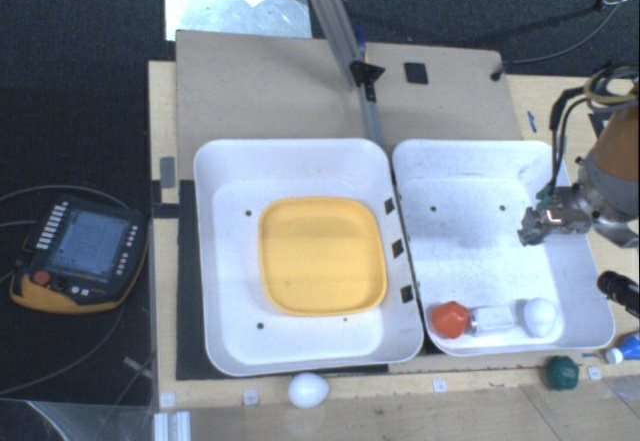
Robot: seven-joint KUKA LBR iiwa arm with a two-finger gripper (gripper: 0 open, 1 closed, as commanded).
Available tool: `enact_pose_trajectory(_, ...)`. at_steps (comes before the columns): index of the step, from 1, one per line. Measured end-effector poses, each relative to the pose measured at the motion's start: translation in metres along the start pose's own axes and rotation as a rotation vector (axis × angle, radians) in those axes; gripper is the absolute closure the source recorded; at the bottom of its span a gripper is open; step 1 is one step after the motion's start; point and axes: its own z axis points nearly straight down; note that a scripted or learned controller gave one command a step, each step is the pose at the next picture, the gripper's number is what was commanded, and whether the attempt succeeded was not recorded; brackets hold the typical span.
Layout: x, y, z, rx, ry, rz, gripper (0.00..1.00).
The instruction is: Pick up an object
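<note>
An orange ball (450, 319) sat in the right bin (480, 184), near its front left corner. Just beside it lay a clear tube-like piece (490, 319) with its long axis running left to right along the front wall, and at its far end a white ball (538, 316). The gripper (538, 225) hung over the right bin's right side, well apart from those three, nothing visibly between its fingers; whether they were spread or pressed together could not be told. The left bin (230, 229) held a yellow square plate (322, 254) lying flat. Both bins rested on a tan table (270, 79). A white egg-shaped thing (308, 390) and a dark green ball (562, 373) lay on the table's front edge. On the dark carpet (80, 49) to the left sat a teach pendant (78, 255).
</note>
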Motion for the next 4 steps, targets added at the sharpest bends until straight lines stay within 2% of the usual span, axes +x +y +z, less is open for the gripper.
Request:
enact_pose_trajectory(1, 0.005, 0.005, -0.044, 0.000, 0.000, -0.001, 1.00)
enact_pose_trajectory(2, 0.051, 0.029, -0.055, 0.002, 0.002, -0.004, 1.00)
enact_pose_trajectory(4, 0.150, 0.076, -0.034, 0.004, 0.002, -0.004, 1.00)
